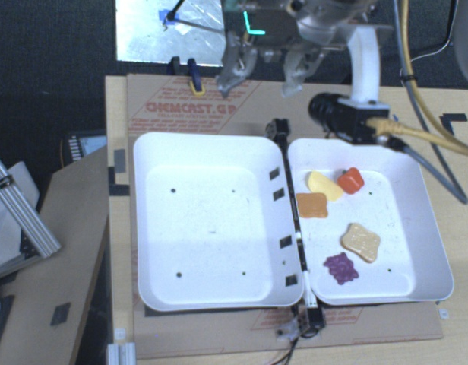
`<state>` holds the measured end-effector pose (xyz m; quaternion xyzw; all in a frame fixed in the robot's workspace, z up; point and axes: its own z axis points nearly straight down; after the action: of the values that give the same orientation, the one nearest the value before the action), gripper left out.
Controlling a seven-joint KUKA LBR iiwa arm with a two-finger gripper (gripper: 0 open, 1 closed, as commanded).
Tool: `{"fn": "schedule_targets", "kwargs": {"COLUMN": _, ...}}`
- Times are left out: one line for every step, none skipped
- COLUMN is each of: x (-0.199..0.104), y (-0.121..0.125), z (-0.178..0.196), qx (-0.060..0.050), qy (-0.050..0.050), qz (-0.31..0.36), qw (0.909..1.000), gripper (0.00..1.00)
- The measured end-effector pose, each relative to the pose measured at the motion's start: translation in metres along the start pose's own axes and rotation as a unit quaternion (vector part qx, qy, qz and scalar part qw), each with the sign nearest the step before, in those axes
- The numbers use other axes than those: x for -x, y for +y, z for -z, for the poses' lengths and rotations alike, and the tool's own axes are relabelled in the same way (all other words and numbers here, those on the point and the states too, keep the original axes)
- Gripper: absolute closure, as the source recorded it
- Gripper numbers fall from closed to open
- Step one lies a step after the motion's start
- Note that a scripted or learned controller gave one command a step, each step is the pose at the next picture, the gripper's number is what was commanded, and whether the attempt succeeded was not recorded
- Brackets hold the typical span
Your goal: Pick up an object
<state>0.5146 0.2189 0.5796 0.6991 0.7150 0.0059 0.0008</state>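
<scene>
Nearest the camera, front of right bin: a purple piece (341, 267) that looks like a small bunch of grapes lies flat on the floor of the right bin (416, 226), near the front wall.
Just behind it: a beige piece (361, 242) shaped like a slice of toast lies close to the purple one, apart from it.
Middle of right bin: an orange-brown flat piece (311, 204) lies just beside the divider between the two bins.
Back of right bin: a pale yellow piece (324, 185) and a red-orange piece (351, 179) lie together, seeming to touch each other.
Left bin (154, 226): only its white floor with a few small dark spots is visible.
Far side, above the bench: the gripper (260, 74) hangs high behind the bins, over the cardboard, well apart from all five objects.
Pincer state: the two fingers stand spread apart, and nothing is between them.
Progress: judged from this, no object is lifted yet; all lie at rest in the right bin.
What is left: nearly the whole task, namely to come over the right bin, to go down on one piece, to close on it and to lift it.
</scene>
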Motion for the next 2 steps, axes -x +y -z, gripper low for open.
{"fn": "schedule_targets", "kwargs": {"x": 0.0, "y": 0.0, "z": 0.012, "qx": 0.001, "qy": 0.001, "qz": 0.001, "qw": 1.0, "gripper": 1.0}}
{"fn": "schedule_targets", "kwargs": {"x": -0.001, "y": 0.0, "z": 0.023, "qx": 0.002, "qy": 0.002, "qz": 0.003, "qw": 1.0, "gripper": 1.0}}
